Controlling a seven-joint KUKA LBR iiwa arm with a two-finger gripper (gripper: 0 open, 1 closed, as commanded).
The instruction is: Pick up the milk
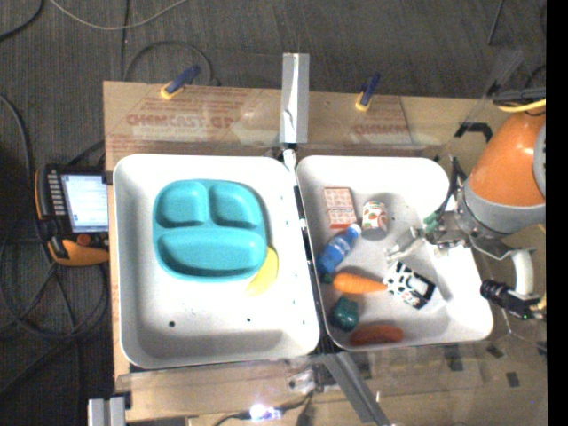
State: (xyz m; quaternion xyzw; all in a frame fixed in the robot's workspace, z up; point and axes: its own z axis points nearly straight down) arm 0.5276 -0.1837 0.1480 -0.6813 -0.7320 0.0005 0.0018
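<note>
The milk (411,284) is a small carton with black and white cow patches, lying tilted on the floor of the right bin (461,313), near its front right. My gripper (411,240) reaches in from the right and hovers just behind the milk, a little above it and apart from it. Nothing shows in its grasp. The arm's orange band (508,162) sits over the bin's right rim.
An orange carrot (359,283) lies just left of the milk, touching or nearly so. In the same bin are a blue bottle (338,248), a red-and-white box (338,207), a small round cup (374,216), a green item (344,311) and a red sausage (377,334). The left bin (133,327) holds a teal divided plate (210,229) and a banana (265,274).
</note>
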